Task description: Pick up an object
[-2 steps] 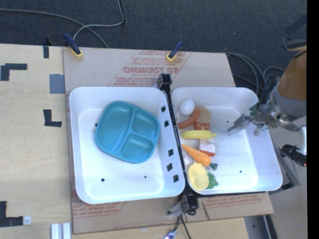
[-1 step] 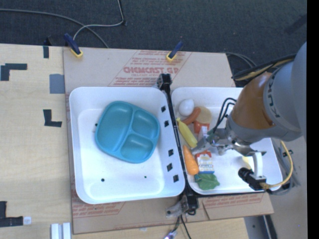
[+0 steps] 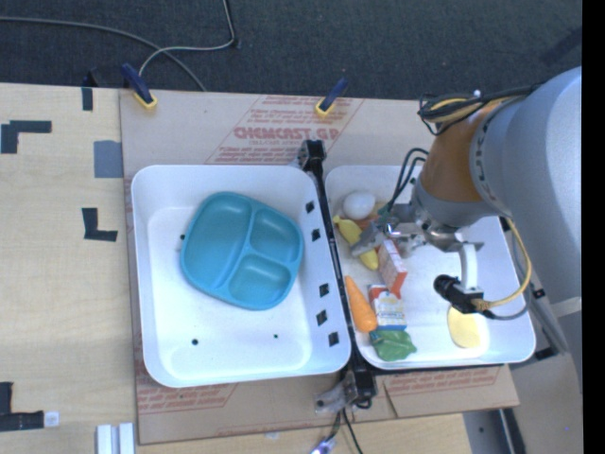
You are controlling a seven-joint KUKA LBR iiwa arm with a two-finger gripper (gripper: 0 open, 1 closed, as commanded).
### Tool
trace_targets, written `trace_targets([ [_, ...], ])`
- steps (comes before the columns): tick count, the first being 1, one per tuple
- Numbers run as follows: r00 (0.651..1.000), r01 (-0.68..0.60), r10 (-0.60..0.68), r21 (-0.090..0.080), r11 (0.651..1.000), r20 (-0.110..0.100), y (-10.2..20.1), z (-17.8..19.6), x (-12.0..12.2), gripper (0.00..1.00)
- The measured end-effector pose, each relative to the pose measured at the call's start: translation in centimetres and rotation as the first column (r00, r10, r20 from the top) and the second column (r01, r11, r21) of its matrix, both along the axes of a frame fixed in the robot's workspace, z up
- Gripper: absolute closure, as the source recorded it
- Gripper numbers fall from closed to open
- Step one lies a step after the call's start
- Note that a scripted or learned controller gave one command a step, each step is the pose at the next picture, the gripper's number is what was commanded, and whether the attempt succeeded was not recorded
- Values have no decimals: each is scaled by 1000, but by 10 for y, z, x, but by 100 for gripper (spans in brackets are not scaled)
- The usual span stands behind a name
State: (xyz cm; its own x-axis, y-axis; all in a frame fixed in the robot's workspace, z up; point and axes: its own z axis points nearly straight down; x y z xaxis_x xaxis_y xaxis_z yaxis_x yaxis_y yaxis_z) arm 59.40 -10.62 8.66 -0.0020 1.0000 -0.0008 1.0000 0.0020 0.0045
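So far we see no object lifted: our gripper (image 3: 389, 230) sits low in the right bin (image 3: 501, 348), among the toys at its left side, and nothing can be said to be held. Whether it is spread or closed we cannot tell, since the wrist and its cables cover it from above. The likely targets lie close by: a white egg (image 3: 359, 203) and a yellow piece (image 3: 348, 229) just beside the gripper, a red-and-white carton (image 3: 393, 270) touching or nearly touching it, then an orange carrot (image 3: 359, 305), a small box (image 3: 388, 308) and a green leafy item (image 3: 393, 344) nearer the front wall, with a pale yellow round piece (image 3: 465, 329) off toward the arm. The left bin (image 3: 161, 348) carries a blue divided plate (image 3: 242, 250). Grasp and lift remain, we judge. Contact with the carton is hard to make out.
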Motion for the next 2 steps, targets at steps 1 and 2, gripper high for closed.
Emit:
trace_targets([
  [1,1000,0,0,-1,1000,-1,0,9,0,100],
  [2,1000,0,0,1,1000,-5,62,98,-33,100],
])
